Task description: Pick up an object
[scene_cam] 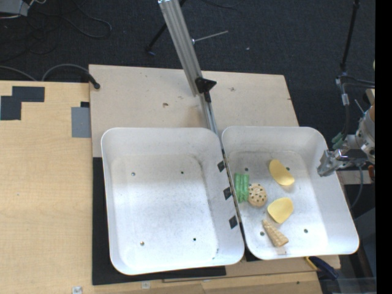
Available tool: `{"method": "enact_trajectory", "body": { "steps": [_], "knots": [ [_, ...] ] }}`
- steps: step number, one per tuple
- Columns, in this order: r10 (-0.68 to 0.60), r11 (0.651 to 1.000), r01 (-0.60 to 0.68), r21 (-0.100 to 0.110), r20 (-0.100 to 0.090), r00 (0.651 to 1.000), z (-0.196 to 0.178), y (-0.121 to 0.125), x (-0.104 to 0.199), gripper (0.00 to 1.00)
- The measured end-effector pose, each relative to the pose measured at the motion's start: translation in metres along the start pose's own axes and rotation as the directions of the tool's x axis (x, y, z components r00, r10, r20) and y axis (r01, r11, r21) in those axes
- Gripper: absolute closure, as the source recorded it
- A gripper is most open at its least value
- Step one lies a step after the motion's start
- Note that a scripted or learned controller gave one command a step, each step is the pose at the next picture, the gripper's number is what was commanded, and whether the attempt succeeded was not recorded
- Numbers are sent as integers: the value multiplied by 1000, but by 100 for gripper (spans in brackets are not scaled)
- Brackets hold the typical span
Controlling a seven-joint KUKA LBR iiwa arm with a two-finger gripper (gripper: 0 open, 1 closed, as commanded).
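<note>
The gripper (331, 162) hangs at the outer rim of the right bin (343, 222), carrying nothing, and whether its jaws stand open or closed cannot be told from this angle. Nearest the jaws, just inward of them across bare bin floor, lies a yellow chip-shaped piece (282, 173); farther off sit a second yellow piece (280, 210), a tan cone (275, 233), a spotted ball (256, 195) and a green block (242, 187) by the divider. The nearest yellow piece looks light, thin, rigid and likely slick, best pinched across its narrow width.
</note>
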State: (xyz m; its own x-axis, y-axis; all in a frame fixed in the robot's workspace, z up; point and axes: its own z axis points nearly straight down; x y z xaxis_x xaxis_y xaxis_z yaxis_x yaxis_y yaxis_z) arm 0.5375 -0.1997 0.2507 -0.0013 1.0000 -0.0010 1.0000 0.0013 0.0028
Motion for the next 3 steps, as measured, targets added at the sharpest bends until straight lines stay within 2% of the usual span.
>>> {"method": "enact_trajectory", "body": {
  "steps": [1, 2, 3],
  "knots": [
    [-4, 1000, 4, 5, -4, 1000, -7, 1, 55, 100],
    [-4, 1000, 4, 5, -3, 1000, -10, 12, 106, 100],
    [-2, 1000, 2, 8, -3, 1000, 6, 18, 156, 100]
  ]
}}
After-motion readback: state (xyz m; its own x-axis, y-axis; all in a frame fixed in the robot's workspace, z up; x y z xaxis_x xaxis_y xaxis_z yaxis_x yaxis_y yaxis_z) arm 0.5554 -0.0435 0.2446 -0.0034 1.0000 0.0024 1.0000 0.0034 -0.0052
